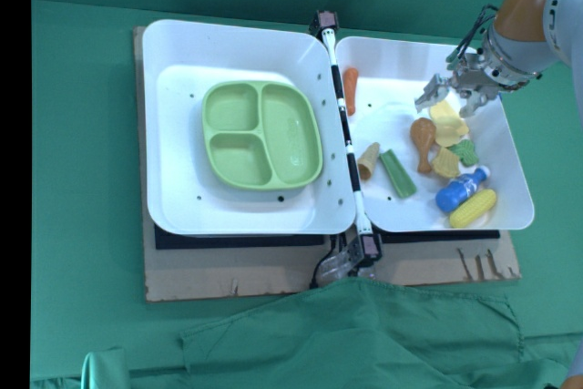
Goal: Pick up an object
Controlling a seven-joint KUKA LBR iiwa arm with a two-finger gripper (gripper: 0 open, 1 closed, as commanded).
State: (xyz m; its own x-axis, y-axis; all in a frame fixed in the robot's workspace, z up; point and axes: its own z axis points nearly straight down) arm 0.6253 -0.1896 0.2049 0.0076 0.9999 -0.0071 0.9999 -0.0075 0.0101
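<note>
The right bin [392,209] holds several toy foods: an orange carrot [351,90], a tan cone [367,160], a green stick [397,174], a brown drumstick [423,142], yellow chips [446,120], a green piece [467,150], a blue bottle [461,189] and a yellow corn cob [474,209]. My gripper [453,98] hangs over the bin's upper right, just above the yellow chips, its fingers [432,92] spread open with nothing between them.
The left bin [173,59] carries a light green three-compartment plate [262,135]. A divider bar [343,127] runs between the bins. Green cloth [346,337] lies bunched at the bench's front edge. Both bins rest on a cardboard sheet [228,278].
</note>
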